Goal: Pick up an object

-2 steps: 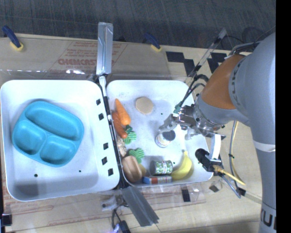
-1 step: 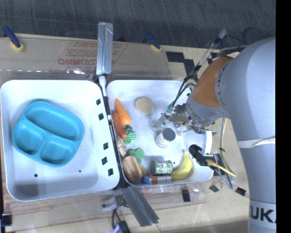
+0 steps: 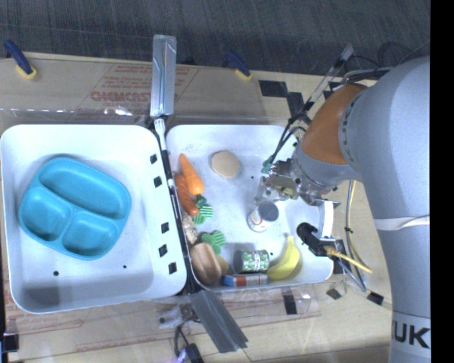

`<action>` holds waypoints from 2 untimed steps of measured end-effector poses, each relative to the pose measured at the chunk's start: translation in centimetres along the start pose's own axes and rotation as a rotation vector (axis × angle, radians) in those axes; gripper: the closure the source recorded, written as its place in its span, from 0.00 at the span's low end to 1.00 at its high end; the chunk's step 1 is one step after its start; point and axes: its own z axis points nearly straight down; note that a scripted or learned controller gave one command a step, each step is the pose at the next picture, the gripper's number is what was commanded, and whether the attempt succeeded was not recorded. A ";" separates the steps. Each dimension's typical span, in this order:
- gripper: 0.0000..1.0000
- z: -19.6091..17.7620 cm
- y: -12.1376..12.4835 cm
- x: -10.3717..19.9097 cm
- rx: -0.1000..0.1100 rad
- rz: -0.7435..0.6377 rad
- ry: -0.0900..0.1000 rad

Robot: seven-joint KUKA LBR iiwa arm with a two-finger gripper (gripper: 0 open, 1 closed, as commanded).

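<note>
Right now my gripper [image 3: 263, 215] hangs low over the right bin [image 3: 234, 136], near the middle of its right half, and from this slant above I cannot tell what state it is in or whether anything is caught in it. My wrist and the orange band [image 3: 325, 131] lean in from the bin's right edge, which I judge puts me in a descent toward a pick, not yet a lift. No object sits plainly under me; the nearest candidates lie along the bin's near edge: a banana [image 3: 288, 262] toward the near right corner, a small green can [image 3: 251, 260] just beside it, and a brown rounded piece [image 3: 205, 262] at the near left corner. Two carrots [image 3: 188, 184] with green tops lie along the left wall, and a pale round cookie-like piece [image 3: 226, 164] rests towards the far edge, well apart from the rest. That scatter leaves me open floor in the middle, so I risk closing on nothing. The left bin [image 3: 83, 293] carries a blue divided tray [image 3: 74, 206].
</note>
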 end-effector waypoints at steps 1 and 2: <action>0.00 0.0 0.0 0.0 0.001 -0.001 0.000; 0.00 -8.9 -4.7 6.2 -0.008 -0.022 0.002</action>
